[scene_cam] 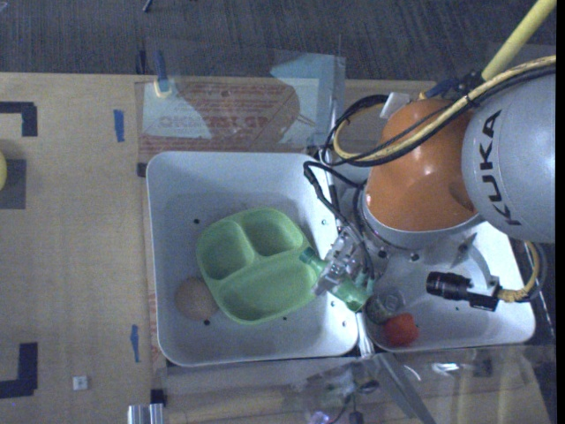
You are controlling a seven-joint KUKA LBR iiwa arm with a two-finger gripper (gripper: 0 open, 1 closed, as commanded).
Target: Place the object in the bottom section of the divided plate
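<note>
You see the word KUKA in black letters running down the grey arm [521, 166], just right of its orange band [419, 179]. A sheet with reversed, unreadable reddish print [221, 117] lies on the bench above the left bin [168, 263]. In that bin a green divided plate [256, 263] sits near the middle, its two small sections toward the bin's top edge and its one large section toward the bottom edge. A tan, round object [196, 299] rests on the bin floor, touching the plate's lower left rim; being round, it shows no clear long axis. The gripper [342, 268] hangs over the bin's right edge beside the plate's right rim, with green parts at its tip; you cannot tell how far it is open. A red object [402, 329] lies in the right bin [512, 325] near its bottom edge.
</note>
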